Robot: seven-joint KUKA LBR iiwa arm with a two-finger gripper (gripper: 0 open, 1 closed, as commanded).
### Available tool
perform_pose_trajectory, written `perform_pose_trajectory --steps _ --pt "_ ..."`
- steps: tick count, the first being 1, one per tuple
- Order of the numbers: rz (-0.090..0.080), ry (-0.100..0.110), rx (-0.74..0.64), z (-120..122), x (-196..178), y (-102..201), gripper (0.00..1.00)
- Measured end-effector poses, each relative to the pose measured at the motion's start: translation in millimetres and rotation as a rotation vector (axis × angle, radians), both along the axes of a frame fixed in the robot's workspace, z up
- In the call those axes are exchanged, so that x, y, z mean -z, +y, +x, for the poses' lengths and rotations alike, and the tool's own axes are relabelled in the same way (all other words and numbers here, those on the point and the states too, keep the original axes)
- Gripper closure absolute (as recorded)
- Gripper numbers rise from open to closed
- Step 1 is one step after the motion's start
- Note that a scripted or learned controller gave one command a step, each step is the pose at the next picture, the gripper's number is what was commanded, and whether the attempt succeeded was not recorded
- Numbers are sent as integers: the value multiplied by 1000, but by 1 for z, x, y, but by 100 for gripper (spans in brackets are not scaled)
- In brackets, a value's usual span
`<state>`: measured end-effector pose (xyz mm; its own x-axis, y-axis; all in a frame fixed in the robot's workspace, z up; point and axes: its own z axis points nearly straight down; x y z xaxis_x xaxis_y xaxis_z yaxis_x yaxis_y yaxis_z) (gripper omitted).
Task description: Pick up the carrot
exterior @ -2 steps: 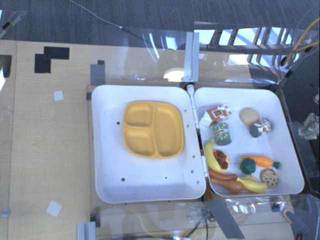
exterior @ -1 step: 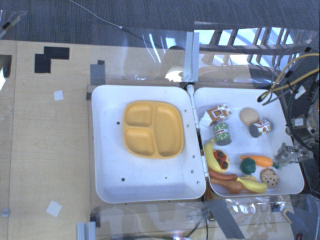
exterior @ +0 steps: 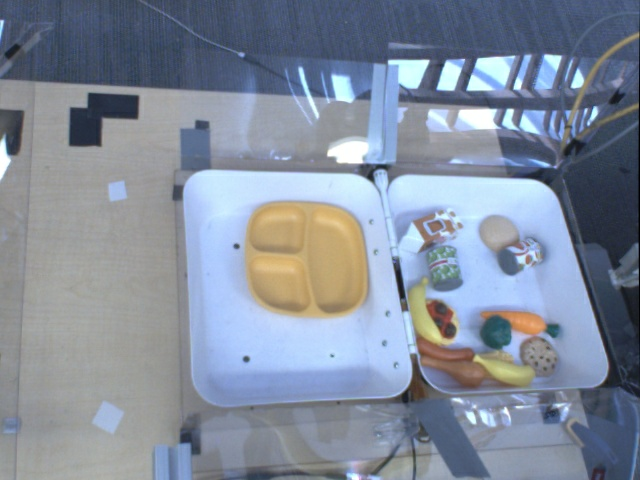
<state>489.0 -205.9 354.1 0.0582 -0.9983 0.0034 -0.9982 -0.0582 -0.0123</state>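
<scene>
The small orange plastic carrot (exterior: 514, 321) is seen lying flat near the right bin's (exterior: 570, 230) front right corner; light, stiff, slick, it is best gripped mid-body across its width.

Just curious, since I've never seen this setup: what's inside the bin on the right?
The right bin holds toy food: a carrot, bananas, a hot dog, a cookie, a can and others. What lies under the pile is covered.

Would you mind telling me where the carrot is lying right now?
The carrot lies in the right bin, toward its near right part, just above the green vegetable and the cookie, below the small can.
</scene>
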Motion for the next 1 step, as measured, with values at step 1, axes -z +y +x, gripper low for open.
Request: perform_pose_trajectory --steps 1 --pt "7 12 -57 -1 107 34 100"
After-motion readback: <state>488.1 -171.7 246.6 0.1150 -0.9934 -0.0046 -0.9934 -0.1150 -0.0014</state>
